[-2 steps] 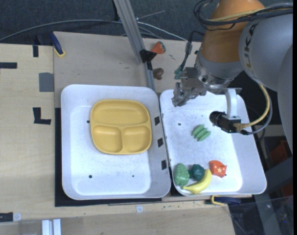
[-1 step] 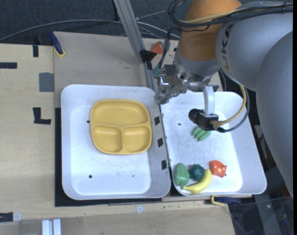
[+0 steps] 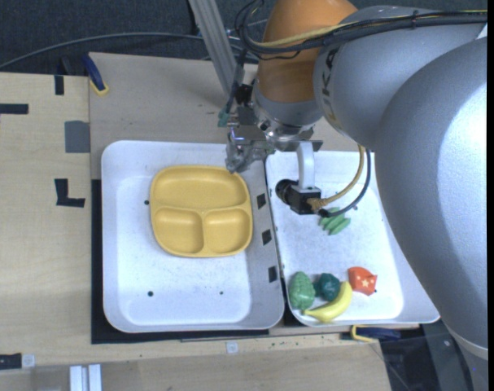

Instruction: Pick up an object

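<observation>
The gripper (image 3: 237, 155) is parked over the top right corner of the left bin (image 3: 124, 300), just beside the far corner of the yellow divided plate (image 3: 201, 210) that's laid flat in that bin. Open or closed, honestly can't be told from this angle. The other pickable stuff is found in the right bin (image 3: 386, 259): a pale green piece (image 3: 336, 223) near the middle, plus a banana (image 3: 334, 305), a leafy green veggie (image 3: 300, 287), a dark green ball (image 3: 328, 285) and a red piece (image 3: 361, 279) bunched at the near edge.

Yellow divided plate (image 3: 201, 210) flat, left bin (image 3: 181, 287), 12 o'clock. Right bin (image 3: 348, 255): small green piece (image 3: 336, 223) centre; green vegetable (image 3: 301, 287), dark-green ball (image 3: 328, 285), banana (image 3: 334, 304), red piece (image 3: 361, 279) clustered 6 o'clock.
</observation>
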Available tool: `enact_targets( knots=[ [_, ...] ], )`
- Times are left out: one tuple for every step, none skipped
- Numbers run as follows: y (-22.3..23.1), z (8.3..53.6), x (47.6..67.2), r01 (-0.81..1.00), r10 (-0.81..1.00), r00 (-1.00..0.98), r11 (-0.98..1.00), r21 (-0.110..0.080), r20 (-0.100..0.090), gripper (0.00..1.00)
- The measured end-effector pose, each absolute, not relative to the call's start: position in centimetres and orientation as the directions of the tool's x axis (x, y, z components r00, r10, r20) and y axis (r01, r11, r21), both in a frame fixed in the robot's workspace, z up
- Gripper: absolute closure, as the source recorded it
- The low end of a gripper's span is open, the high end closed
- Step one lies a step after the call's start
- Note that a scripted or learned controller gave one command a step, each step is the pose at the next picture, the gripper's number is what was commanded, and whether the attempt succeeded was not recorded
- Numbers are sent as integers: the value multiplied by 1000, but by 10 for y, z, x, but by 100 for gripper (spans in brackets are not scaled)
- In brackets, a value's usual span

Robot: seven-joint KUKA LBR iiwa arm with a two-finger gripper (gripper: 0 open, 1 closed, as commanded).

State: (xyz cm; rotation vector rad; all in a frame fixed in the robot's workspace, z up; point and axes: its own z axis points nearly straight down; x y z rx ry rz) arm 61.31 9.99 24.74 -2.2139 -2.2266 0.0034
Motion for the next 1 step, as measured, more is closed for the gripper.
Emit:
enact_targets(
  knots=[
    [97,249,613,1000,1000,-3,3,-2,-2,0]
  ],
)
